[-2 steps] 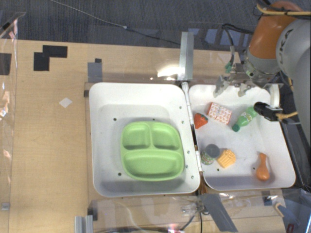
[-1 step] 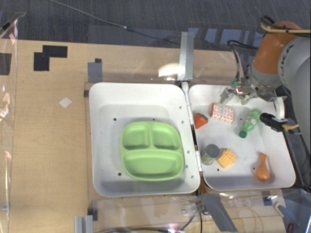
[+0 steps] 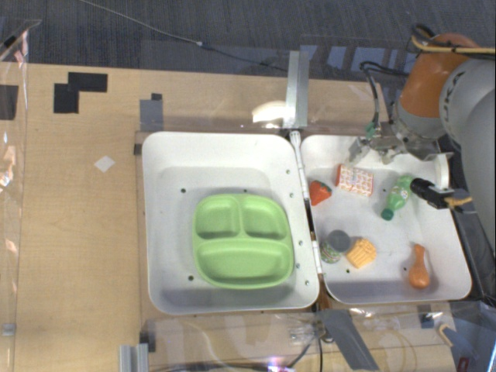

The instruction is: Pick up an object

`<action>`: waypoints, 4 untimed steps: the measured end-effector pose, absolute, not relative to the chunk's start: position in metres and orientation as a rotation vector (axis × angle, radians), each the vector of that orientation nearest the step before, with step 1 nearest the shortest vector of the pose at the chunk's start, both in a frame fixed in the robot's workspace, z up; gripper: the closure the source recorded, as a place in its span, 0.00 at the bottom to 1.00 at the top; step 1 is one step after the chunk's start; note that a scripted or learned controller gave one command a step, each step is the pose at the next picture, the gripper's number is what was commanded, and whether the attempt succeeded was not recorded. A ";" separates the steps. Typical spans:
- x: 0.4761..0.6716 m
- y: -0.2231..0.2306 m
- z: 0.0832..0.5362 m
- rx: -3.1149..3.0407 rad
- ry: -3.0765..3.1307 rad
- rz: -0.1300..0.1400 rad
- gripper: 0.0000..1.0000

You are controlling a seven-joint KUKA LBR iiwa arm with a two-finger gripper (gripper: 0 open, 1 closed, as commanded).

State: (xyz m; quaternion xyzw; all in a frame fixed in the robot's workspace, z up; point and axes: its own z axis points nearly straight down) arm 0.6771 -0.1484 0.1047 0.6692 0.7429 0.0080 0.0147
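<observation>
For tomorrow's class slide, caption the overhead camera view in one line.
Grey KUKA arm's gripper hovers over right white bin of small toys; green divided plate lies in left white bin.

A pale wooden bench (image 3: 77, 231) stands on dark grey ribbed carpet (image 3: 232, 10).

You are looking at a robotics lab cell, not a home. The wooden bench (image 3: 77, 231) carries two white bins (image 3: 155, 223) fixed side by side with metal brackets (image 3: 298, 91) at the far edge, and black tape marks (image 3: 77, 91) sit near its far-left corner. Clear plastic guard panels (image 3: 15, 169) stand along its left edge. A grey industrial arm with an orange band (image 3: 426, 91) and loose cables reaches in at the far-right corner. Dark carpet (image 3: 194, 6) lies beyond, and the small items in the right bin are toy food.
</observation>
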 end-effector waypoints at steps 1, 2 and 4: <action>0.677 -0.147 0.105 2.087 2.304 0.024 0.00; 0.678 -0.147 0.105 2.105 2.292 0.024 0.00; 0.645 -0.188 0.105 2.265 2.133 0.039 0.00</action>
